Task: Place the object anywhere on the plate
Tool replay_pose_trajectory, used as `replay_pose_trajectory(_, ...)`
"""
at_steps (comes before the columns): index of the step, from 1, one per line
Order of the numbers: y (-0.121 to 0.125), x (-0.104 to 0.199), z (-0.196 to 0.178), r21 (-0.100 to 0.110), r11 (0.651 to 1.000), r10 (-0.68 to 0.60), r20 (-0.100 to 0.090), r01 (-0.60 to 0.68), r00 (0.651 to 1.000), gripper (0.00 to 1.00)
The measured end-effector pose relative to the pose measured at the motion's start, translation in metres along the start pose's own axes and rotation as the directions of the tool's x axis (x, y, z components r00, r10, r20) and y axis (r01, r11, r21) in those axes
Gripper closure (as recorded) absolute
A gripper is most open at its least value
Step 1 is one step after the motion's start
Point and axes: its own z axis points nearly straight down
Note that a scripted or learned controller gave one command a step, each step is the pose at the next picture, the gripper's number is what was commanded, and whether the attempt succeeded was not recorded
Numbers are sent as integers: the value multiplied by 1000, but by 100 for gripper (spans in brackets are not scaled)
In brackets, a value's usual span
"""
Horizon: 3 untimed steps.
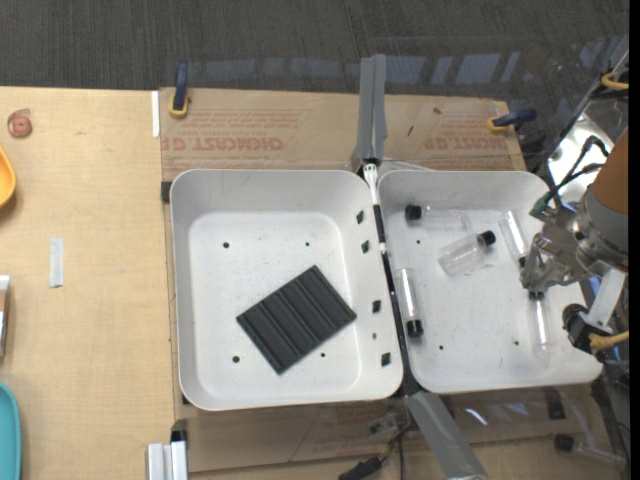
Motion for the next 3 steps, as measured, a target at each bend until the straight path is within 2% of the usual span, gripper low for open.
replay_pose_trajectory(1,-43,76,-55,-3,984,180,-1,-180,984,100)
replay_pose_trajectory(2,-54,153,-32,-1,975,221,1,-221,975,100)
replay_pose_trajectory(3,-55,216,28,0,949,315,2,-315,949,100)
